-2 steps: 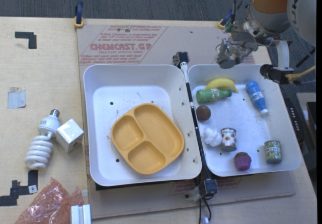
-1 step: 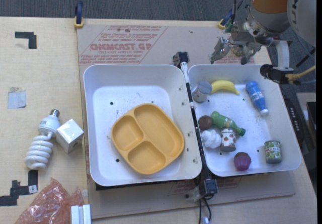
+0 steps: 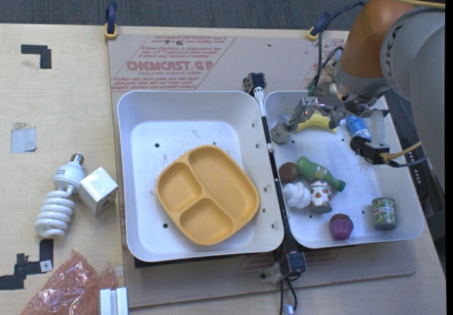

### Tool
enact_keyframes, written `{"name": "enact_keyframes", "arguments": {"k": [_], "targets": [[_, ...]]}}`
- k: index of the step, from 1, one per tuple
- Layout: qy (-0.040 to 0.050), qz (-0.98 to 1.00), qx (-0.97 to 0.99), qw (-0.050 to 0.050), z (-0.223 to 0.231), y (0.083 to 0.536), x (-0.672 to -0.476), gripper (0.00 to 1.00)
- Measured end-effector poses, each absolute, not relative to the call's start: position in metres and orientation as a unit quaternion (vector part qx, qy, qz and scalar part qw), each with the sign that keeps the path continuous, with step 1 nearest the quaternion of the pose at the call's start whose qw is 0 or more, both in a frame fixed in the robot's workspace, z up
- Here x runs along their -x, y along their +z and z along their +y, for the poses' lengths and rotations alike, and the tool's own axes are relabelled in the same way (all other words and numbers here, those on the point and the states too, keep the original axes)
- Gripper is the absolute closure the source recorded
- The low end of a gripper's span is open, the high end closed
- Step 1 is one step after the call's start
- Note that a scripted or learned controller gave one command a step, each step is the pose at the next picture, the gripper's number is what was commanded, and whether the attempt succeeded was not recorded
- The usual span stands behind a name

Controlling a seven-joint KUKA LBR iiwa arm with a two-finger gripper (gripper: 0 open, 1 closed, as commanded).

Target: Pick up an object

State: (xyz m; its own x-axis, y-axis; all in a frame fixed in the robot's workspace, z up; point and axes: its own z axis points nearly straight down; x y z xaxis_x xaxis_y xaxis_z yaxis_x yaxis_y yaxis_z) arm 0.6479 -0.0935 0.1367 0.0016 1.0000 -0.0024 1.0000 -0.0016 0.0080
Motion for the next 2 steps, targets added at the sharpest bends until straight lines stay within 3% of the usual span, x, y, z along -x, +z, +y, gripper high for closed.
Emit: {"name": "enact_keyframes", "arguments": {"k": [1,2], "targets": [[-0.0001,0.708,-0.707,0.0,-0.13,0.112,-0.652,0.0],[0.0,0.708,-0.706,0.001,-0.13,0.122,-0.652,1.0]]}}
